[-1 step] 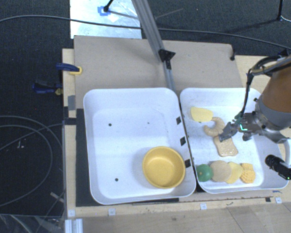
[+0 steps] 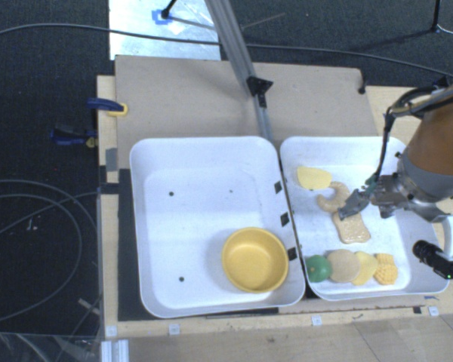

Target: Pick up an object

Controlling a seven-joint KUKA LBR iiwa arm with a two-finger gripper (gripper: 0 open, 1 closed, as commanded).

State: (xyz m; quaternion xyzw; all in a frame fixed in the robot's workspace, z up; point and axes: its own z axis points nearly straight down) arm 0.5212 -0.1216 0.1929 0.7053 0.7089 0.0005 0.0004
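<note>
The right bin holds several toy food pieces. A pale yellow slice lies at its far left, with a tan curved piece just below it. A tan toast-like slab sits in the middle. Along the front edge lie a green ball, a tan round piece, a yellow wedge and a small waffle. My gripper reaches in from the right and hangs over the slab's far end, right beside the curved piece. Nothing is visibly lifted.
The left bin holds a yellow bowl near its front right corner. A grey pole slants down to the gap between the bins. Blue and yellow clamps grip the bench's left edge. Cables lie on the floor at left.
</note>
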